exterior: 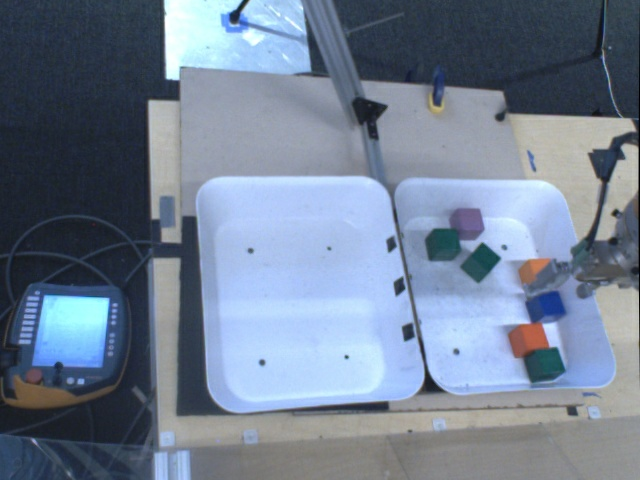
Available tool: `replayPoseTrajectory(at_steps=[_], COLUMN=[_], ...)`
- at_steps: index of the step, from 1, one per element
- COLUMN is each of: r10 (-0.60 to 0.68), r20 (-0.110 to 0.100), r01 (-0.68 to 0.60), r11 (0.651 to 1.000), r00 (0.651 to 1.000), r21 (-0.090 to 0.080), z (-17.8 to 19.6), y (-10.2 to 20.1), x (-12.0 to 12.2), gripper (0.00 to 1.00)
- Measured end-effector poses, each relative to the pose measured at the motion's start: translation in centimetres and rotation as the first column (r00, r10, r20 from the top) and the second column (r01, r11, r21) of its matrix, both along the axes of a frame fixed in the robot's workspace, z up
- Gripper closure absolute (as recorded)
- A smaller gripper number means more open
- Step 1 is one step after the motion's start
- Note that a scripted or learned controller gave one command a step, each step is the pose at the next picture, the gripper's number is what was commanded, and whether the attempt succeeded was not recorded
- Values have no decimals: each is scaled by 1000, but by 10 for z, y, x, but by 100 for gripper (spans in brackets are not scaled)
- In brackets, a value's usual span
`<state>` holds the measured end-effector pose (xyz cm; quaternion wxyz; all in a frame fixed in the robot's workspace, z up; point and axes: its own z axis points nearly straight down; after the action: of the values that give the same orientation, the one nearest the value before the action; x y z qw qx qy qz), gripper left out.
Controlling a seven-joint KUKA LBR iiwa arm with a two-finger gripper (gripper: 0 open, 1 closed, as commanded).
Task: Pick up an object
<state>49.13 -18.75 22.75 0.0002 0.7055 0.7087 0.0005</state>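
- Two shallow white plastic bins sat side by side on the pale wooden desk (300,118); the left bin (300,288) had nothing loose lying in it that could be made out, while the right bin (500,368) held all the small blocks.
- Near the top of the right bin lay a mauve cube (467,221), with a dark green cube (442,244) just beside it on its left and a second green cube (481,262), turned at an angle, just below.
- Toward the right wall of that bin were an orange block (534,267) and, just below it, a blue cube (546,307); further down sat another orange cube (528,339), touching a dark green cube (545,365) at the bin's lower right corner.
- The grey metal gripper (556,279) reached in from the right edge and sat low over the right wall of the bin, its tip between the orange block and the blue cube.
- Whether the gripper was released or clenched could not be told; the tip was small and blurred against those two blocks, and no block could be seen between its parts.
- Judged from this, the pick was not done: every block appeared to rest on the bin floor. The approach seemed close to complete, and the closing, lifting and clearing of the bin all looked to be left.
- A yellow-cased teach pendant (65,343) lay off the desk's left side.
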Motion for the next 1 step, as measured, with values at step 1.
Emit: replayPoseTrajectory(at_steps=[1], r10=[-1], r20=[1], r01=[1], r11=[1000], r00=[1000], r21=[0], z=[0], y=[0], x=[0], gripper=[0])
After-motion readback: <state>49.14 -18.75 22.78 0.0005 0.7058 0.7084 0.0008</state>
